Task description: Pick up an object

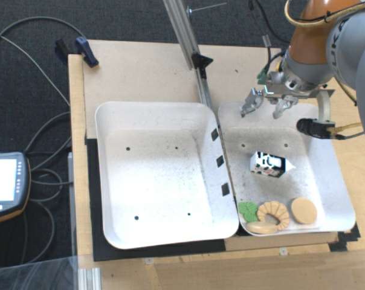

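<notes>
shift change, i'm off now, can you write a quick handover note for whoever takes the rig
Gripper: open, holding nothing, raised over the far end of the right bin.
Things, all in the right bin: black-and-white box mid-bin; green piece, croissant and round biscuit along the near edge.
Left bin: white, with dark specks.
Done: nothing picked yet.
Left: lower onto one thing, probably the box as it is nearest, grip it and lift.

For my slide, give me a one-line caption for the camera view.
Gripper open above the right bin's far end, empty; black-and-white carton, croissant, cookie lie below.
</notes>
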Controlling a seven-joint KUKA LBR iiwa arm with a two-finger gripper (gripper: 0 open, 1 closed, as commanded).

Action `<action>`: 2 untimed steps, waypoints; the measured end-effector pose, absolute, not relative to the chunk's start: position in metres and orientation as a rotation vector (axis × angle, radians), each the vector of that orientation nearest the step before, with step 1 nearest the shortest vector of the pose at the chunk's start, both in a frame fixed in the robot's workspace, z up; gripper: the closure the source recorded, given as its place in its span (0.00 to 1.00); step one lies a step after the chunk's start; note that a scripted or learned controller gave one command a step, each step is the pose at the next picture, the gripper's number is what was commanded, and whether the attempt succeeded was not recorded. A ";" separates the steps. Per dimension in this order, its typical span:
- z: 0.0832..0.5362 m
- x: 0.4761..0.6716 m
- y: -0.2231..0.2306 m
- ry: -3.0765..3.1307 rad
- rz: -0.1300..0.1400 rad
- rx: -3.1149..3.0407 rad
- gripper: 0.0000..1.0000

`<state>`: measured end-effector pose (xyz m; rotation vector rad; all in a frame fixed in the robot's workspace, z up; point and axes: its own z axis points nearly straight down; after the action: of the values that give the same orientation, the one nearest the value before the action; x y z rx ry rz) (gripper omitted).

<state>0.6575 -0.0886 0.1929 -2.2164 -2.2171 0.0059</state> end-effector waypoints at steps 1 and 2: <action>0.196 0.658 -0.089 -2.221 0.002 -2.218 0.00; 0.133 0.659 -0.088 -2.218 0.007 -2.216 0.00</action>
<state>0.6586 -0.0879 0.1326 -2.2160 -2.2176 0.0073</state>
